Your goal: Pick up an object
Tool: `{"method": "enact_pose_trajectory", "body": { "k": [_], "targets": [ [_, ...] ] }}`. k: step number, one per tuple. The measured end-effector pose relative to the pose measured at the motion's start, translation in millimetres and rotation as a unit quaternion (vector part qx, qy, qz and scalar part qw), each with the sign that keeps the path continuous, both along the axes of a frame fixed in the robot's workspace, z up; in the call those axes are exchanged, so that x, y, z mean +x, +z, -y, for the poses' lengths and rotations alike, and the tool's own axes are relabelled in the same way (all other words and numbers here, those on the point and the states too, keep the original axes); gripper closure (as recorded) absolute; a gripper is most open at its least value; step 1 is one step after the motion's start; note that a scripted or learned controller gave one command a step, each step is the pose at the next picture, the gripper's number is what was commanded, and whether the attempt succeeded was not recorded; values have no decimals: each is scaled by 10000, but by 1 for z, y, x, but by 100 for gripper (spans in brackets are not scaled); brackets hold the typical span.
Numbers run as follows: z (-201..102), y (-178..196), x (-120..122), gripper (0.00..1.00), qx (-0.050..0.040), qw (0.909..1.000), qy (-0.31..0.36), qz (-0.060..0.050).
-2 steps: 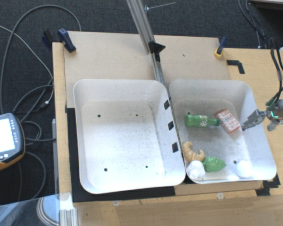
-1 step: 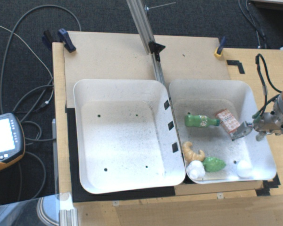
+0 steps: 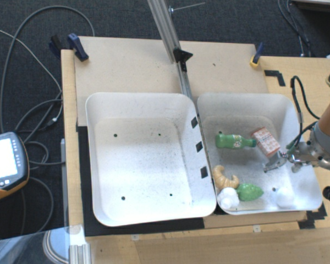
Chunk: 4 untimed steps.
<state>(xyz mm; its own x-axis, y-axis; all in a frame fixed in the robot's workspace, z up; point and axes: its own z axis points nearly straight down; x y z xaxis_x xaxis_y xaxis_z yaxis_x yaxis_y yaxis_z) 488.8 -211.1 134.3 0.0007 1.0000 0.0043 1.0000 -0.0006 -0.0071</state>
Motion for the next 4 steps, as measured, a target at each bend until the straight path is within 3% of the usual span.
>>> {"method": "enact_pose_trajectory", "body": {
  "k": [1,2,4],
  "targets": [
    [-1,-45,-1,0,0,10000,3,1],
    [0,-31,1,100,-14,10000,6,41],
    [-7,82,3,100,-38,10000,14,77]
  ]
}}
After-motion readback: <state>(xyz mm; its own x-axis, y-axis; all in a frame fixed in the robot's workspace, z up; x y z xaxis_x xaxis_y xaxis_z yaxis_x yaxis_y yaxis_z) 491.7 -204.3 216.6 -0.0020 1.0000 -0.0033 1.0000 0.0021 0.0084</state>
